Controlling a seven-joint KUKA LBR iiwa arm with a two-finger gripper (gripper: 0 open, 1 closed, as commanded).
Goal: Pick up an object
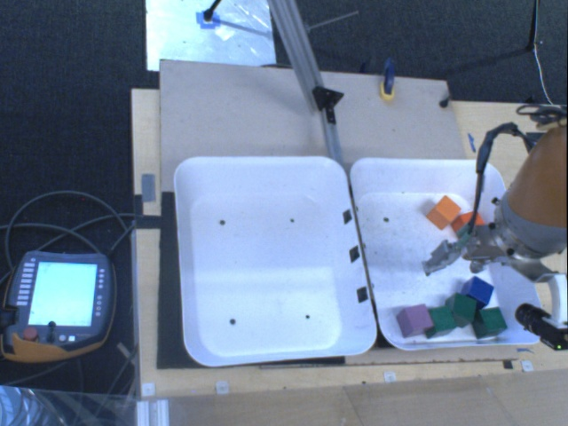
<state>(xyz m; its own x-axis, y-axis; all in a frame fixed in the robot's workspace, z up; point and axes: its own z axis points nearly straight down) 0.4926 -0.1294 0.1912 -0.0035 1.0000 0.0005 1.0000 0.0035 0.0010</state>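
Arm: the grey arm (541, 193) is reaching in from the right edge of the frame, over the right bin (390, 185).
Gripper: the gripper (441, 261) is hovering low at the middle of the right bin; whether it is spread or pressed together cannot be told.
Blocks: an orange block (443, 212) is lying just above the gripper; purple (413, 319), green (441, 319) and blue (477, 289) blocks are clustering at the bin's lower right.
Left bin: the left bin (191, 185) is sitting beside it on the table (266, 91).
Pendant: a control pendant (58, 304) is resting at lower left.
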